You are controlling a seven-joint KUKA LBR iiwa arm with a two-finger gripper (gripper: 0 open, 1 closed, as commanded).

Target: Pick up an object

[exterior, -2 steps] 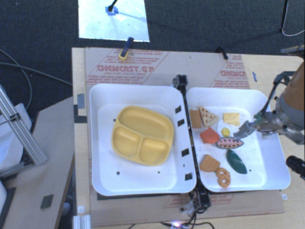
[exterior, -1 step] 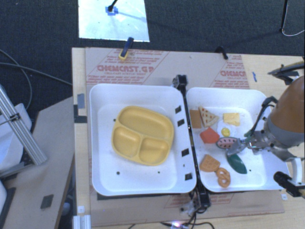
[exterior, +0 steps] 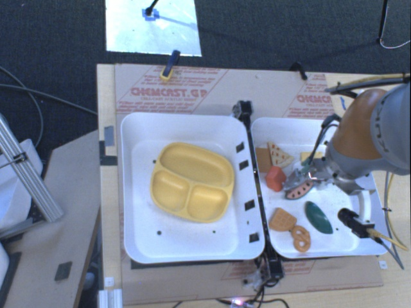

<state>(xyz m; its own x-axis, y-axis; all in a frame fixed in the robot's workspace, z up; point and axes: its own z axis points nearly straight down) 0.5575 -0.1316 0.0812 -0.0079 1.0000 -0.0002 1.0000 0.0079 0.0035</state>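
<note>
We judge nothing lifted yet: nearer than our gripper (exterior: 307, 179) lie a pretzel (exterior: 300, 237) and green leaf (exterior: 318, 217); a watermelon slice (exterior: 299, 188) sits under it; whether it is clamped, we cannot tell.

Toys (exterior: 302, 210) crowding right bin (exterior: 289, 128)

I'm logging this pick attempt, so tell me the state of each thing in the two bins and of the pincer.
Yellow divided plate: flat in the left bin.
Pizza slice toy: lying in the right bin.
Red piece: lying loose.
Green piece: lying loose.
Pretzel: lying near the front wall.
Pincer: low in the right bin.
</note>
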